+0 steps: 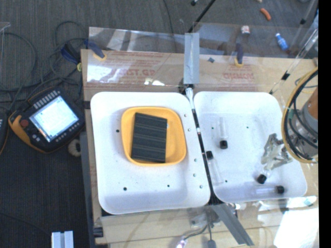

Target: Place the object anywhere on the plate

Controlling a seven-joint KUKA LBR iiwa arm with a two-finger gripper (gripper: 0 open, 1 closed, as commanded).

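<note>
Camera view: the dark grey ribbed rectangular block (149,137) lies on the yellow square plate (127,119) in the left white bin (103,190), long axis front-to-back. The metal 2-finger hand (272,152), released, hangs over the right white bin (243,107), right of the block.

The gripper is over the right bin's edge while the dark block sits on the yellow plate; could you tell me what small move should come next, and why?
Probably a short retreat upward. The dark ribbed block already lies flat on the yellow plate in the left bin, and the gripper is apart from it, above the right bin.
</note>
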